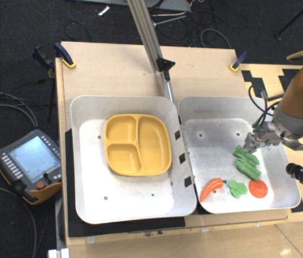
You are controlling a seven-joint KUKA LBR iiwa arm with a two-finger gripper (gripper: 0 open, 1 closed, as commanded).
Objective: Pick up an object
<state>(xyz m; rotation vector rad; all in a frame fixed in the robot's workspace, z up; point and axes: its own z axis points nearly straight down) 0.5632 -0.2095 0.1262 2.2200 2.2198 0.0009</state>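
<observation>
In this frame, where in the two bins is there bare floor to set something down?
Right white bin: bare across its far and left parts. Crowded at the near right, where the green plastic vegetables, orange carrot toy, green broccoli toy, red tomato toy and end effector sit. Left white bin: bare strip around the yellow divided plate.

Glossy yellow plastic tray (138, 144) — matt white bins (87, 198), raw wooden bench (114, 71).

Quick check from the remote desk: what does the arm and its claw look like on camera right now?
The arm is grey with a broad orange band above the wrist, rounded and bulky. Black cables loop along its left side. The claw is a small grey metal piece. A black fitting juts out beneath the arm.
</observation>
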